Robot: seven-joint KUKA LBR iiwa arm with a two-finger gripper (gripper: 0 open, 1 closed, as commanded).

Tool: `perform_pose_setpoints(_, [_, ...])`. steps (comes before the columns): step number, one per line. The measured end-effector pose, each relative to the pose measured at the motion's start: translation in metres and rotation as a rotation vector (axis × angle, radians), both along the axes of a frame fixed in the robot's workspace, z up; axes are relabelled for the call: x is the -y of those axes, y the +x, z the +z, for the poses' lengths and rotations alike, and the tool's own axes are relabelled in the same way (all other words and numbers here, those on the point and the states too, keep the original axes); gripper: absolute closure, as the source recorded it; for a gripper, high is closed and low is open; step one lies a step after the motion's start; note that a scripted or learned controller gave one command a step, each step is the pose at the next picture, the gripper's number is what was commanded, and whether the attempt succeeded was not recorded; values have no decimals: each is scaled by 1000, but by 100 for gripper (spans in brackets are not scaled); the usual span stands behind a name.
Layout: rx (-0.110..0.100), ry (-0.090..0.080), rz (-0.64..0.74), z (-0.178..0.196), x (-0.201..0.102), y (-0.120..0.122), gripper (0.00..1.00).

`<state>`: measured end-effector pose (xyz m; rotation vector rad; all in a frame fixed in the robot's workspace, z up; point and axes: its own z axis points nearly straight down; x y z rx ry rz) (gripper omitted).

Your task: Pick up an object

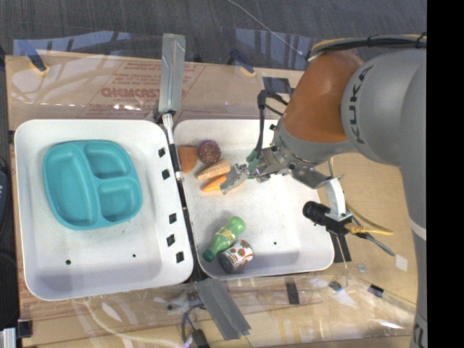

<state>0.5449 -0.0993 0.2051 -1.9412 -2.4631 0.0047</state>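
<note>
while the gripper sits low in the right bin, you see its pale fingers slightly apart and pressed in among the food pieces near the bin's upper left corner, though whether they actually clamp anything you cannot tell from this slant. touching the tips are a tan bread roll and, just below it, an orange carrot piece; both look like small toy foods, so expect them to be light, stiff and a little slick. if you go for the roll, take it across its short width near the middle, since it lies angled and could roll or squirt out. beside these, against the dividing wall, lies an orange-brown chunk, with a dark red round piece next to it. further down the same bin, well apart, a green bottle lies tilted and touches a small can on its side; both are round and likely to roll. out in the left bin rests a teal divided tray, wide and flat, a poor choice for two fingers.
</note>
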Motion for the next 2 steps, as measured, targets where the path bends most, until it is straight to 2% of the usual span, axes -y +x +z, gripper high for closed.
perform_pose_setpoints(1, [-4,0,47,-70,-3,64,0])
perform_pose_setpoints(2, [4,-3,72,-114,75,79,0])
